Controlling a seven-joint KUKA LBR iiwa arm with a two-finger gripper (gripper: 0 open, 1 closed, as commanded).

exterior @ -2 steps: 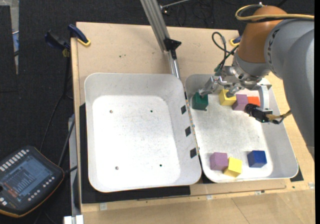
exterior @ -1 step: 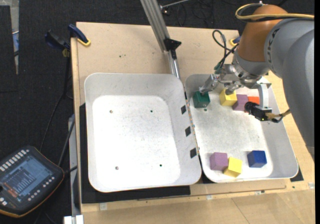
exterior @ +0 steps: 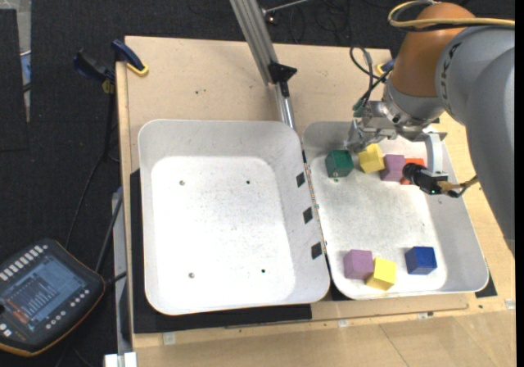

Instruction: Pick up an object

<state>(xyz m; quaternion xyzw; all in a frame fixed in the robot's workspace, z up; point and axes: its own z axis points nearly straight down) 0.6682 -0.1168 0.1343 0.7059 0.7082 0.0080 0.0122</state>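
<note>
1. Over the right bin [exterior: 458,271], at its far end, the gripper [exterior: 364,138] hung just above a yellow block [exterior: 372,160]; whether its jaws were spread could not be told.
2. Beside that block lay a green block [exterior: 338,164] and a pink block [exterior: 395,168].
3. Near the front edge sat a purple block [exterior: 358,263], another yellow cube [exterior: 381,274] and a blue cube [exterior: 421,260].

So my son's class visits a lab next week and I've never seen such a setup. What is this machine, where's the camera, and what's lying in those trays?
It is one grey robot arm with an orange band, reaching in from the right. A fixed camera looks down at a slant on a bench with two white bins. Its tool hangs over the right bin, near a green block, a yellow block and a pink block. Nearer the front lie a purple block, another yellow one and a blue block. I cannot tell that anything is held.
</note>
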